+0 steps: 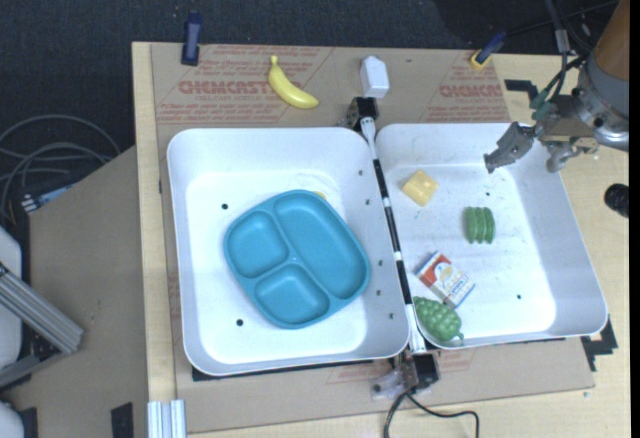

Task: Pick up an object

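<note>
In the right bin (560,256) lie a yellow block (420,188), a green ridged piece (479,224), a small red and white box (444,278) and a green leafy toy (438,319) at the front left corner. My gripper (527,154) hangs over the bin's back right part, open, with nothing between its fingers. It is to the right of the yellow block and behind the green ridged piece, touching neither.
The left bin (200,186) holds a blue divided plate (293,256). A yellow banana (290,86) lies on the bench behind the left bin. A white clip (374,76) sits at the back of the divider between the bins.
</note>
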Controlling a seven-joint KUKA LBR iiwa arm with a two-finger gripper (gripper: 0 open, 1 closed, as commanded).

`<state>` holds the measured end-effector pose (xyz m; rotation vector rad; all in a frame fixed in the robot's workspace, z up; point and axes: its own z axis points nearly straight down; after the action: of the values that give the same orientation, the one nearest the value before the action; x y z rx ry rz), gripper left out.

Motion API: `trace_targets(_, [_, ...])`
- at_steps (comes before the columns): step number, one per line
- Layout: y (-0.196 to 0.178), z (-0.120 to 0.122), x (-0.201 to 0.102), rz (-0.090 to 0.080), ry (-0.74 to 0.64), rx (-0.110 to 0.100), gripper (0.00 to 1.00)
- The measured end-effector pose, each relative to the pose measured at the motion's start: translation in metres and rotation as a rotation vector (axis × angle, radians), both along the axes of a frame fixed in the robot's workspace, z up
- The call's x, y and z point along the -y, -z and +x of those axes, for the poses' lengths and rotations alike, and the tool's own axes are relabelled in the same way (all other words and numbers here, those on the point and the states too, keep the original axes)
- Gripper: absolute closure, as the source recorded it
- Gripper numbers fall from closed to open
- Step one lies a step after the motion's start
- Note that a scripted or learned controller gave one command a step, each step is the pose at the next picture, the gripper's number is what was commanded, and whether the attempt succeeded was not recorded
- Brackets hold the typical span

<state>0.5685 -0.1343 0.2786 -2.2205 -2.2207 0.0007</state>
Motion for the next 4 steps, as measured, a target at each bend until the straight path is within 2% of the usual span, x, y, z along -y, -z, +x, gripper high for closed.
trace_targets(1, [0.113, -0.004, 0.026, 0.000, 0.001, -0.003, 0.00])
trace_targets(2, [0.194, -0.003, 0.023, 0.000, 0.000, 0.000, 0.00])
trace_targets(3, [0.184, -0.003, 0.023, -0.001, 0.001, 0.002, 1.00])
trace_targets(4, [0.194, 0.029, -0.032, 0.000, -0.002, 0.003, 1.00])
